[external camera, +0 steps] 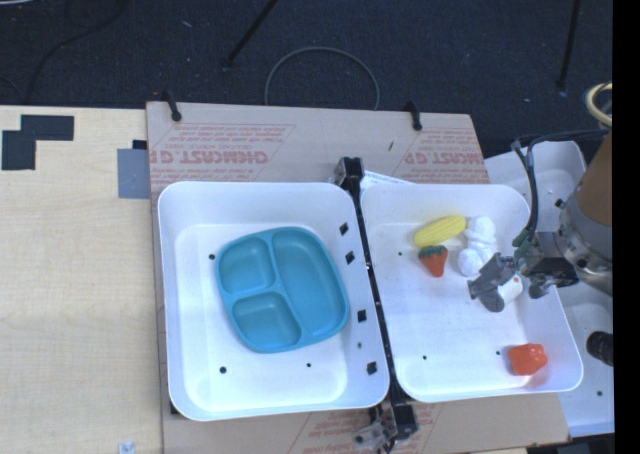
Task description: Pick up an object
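Hovering low in the right bin (560, 367), the claw (493, 287) touched a white toy (476, 247); its grip state I could not tell. A strawberry (433, 260) and corn (440, 231) lay just beyond it, leftward.

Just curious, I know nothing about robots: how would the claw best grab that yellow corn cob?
Probably across the middle of the corn cob, coming straight down from above. It lies flat and slightly slanted, long and narrow, so closing across its short width fits. The strawberry sits just below it, so stay clear of that side.
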You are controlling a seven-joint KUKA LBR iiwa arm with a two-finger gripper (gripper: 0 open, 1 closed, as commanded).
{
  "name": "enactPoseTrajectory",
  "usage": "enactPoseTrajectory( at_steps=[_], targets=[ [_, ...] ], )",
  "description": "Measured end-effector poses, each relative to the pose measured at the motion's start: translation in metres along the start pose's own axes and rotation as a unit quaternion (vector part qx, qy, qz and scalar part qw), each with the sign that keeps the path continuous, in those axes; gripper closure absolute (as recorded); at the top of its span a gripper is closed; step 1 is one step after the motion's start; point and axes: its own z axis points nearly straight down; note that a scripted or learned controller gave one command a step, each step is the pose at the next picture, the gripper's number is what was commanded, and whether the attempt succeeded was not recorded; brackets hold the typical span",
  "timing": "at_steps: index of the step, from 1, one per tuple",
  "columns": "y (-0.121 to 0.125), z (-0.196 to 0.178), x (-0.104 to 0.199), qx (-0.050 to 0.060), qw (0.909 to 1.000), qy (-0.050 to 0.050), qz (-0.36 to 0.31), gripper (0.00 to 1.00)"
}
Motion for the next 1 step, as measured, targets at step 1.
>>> enactPoseTrajectory(
  at_steps=[1],
  targets=[
    [0.0017, -0.0054, -0.0001, -0.006, 1.0, -0.001, -0.001, 0.0]
  ],
)
